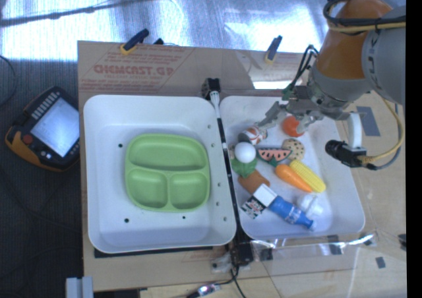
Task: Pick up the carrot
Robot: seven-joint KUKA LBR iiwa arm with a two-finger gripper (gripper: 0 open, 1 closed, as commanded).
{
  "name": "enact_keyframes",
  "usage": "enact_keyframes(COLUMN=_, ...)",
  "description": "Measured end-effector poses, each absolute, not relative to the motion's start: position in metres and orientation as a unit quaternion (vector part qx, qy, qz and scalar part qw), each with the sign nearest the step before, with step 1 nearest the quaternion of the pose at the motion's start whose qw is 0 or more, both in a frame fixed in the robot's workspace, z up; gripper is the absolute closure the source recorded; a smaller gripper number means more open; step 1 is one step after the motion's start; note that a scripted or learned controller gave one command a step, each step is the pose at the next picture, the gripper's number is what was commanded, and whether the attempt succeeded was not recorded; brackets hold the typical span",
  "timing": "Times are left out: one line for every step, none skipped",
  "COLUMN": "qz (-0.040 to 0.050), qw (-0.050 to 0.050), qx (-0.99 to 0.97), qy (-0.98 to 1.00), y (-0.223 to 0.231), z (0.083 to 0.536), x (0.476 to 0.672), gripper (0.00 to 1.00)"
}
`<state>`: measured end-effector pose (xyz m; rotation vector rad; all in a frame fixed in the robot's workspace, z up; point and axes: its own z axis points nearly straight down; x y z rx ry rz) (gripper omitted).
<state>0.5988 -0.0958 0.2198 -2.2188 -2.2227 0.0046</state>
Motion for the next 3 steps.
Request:
enact_keyframes(qz=0.0021, qw=0.003, qx=-0.614, qy=-0.789, y=-0.124, z=0.158, x=0.518, gripper=0.0)
enact_keyframes(qz=-0.0033, qw=-0.005, qx=-0.63, qy=-0.776, y=-0.16, z=0.093, x=0.528, gripper=0.0)
enact_keyframes(qz=-0.0049, qw=-0.007, qx=-0.631, qy=-0.776, y=-0.159, z=0.103, x=0.53, gripper=1.0)
